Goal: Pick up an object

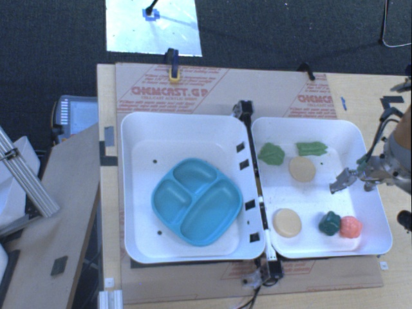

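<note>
The right bin [370, 237] holds several small items. A light green lump [271, 154] and a flat green piece [311, 149] lie at its far side. A tan disc [302, 170] sits just below them, and a second tan disc [287, 223] lies near the front left. A dark green piece [329, 223] touches a pink-red ball [350, 227] at the front right. My gripper [344, 180] hangs over the right part of this bin, right of the upper tan disc and above the dark green piece. Nothing shows in it.
The left bin [138, 131] holds a blue divided plate [196, 201]. A divider with black clips [251, 172] runs between the bins. The arm [393, 166] comes in over the right bin's right wall. Cardboard [212, 89] lies under both bins.
</note>
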Robot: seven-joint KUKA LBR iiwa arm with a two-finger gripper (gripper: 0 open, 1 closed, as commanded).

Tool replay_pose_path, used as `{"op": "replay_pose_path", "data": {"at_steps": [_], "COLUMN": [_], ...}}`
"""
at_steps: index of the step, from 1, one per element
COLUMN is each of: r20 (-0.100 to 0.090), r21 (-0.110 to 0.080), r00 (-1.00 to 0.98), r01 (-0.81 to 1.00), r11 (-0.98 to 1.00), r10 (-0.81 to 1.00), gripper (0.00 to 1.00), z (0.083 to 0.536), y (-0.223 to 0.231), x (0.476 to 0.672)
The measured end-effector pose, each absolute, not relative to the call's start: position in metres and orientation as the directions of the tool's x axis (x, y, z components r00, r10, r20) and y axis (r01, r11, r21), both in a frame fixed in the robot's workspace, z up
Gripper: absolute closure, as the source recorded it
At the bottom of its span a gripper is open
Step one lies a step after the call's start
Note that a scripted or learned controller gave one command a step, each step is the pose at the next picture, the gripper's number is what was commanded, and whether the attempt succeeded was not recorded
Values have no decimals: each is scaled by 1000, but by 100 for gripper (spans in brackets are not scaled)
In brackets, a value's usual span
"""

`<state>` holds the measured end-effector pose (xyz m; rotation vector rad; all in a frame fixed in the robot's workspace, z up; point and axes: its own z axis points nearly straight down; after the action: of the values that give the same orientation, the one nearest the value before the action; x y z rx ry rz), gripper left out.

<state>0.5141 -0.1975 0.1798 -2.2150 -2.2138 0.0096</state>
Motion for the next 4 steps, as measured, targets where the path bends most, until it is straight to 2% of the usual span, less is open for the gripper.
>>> {"op": "replay_pose_path", "data": {"at_steps": [1,2,3,4], "r20": [0,0,0,-1], "r21": [1,-2,0,5], "r00": [-3,-1,-1,-1], "r01": [1000,1000,1000,1000], "r11": [3,1,1,1], "r10": [1000,1000,1000,1000], "gripper": [0,0,0,100], "z": [186,125,82,96], "y": [-197,-200,-200,-200], "x": [517,514,514,516]}}
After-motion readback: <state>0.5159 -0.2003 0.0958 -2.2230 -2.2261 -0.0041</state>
